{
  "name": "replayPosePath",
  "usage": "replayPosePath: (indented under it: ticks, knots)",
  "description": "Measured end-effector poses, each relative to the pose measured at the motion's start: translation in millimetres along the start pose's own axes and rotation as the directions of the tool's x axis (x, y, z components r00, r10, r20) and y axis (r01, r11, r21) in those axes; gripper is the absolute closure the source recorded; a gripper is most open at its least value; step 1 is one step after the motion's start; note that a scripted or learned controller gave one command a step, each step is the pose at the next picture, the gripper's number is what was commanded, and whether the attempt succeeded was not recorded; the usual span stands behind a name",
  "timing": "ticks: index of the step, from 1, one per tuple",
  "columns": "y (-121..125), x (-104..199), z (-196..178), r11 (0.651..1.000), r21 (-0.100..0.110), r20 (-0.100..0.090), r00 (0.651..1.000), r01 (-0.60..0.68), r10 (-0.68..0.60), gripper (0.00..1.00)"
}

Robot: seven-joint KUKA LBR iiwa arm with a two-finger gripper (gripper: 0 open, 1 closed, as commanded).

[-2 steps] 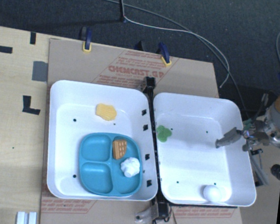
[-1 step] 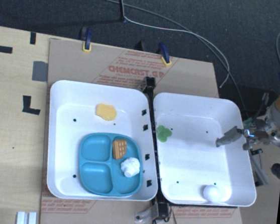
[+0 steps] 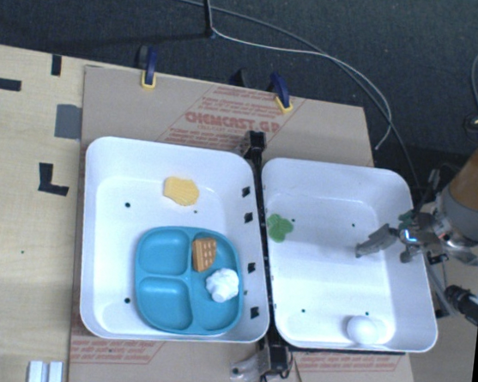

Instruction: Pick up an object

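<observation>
My gripper (image 3: 384, 249) hangs over the right edge of the right bin (image 3: 334, 193), open, with nothing between its fingers (image 3: 373, 243). A small green object (image 3: 279, 227) lies at the left side of that bin, well to the gripper's left. A white ball (image 3: 365, 329) rests near the bin's front right corner, below the gripper. In the left bin (image 3: 107, 213) lie a yellow piece (image 3: 182, 191) and a blue divided plate (image 3: 161, 293). The plate carries a brown waffle-like piece (image 3: 204, 253) and a white crumpled lump (image 3: 222, 285).
Both bins stand on a cardboard sheet (image 3: 222, 119) held by two clamps at the back. A black divider (image 3: 257, 223) runs between the bins. Cables cross the dark surface behind. The arm's orange band (image 3: 476, 176) is at the far right.
</observation>
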State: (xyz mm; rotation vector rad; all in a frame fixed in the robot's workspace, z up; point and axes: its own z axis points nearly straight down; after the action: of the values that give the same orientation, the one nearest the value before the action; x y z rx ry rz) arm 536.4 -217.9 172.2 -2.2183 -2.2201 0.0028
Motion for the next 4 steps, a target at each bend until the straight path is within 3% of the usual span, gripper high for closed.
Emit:
replayPosePath:
  ticks: [2,3,4]
  knots:
    - [9.0,4.2,88.2,1.0,-0.003,0.001,1.0,0.0,0.0,0.0]
    - [9.8,3.3,75.9,1.0,-0.006,0.003,1.0,-0.001,0.001,1.0]
    - [7.7,2.3,33.7,1.0,-0.006,0.002,1.0,-0.001,0.001,1.0]
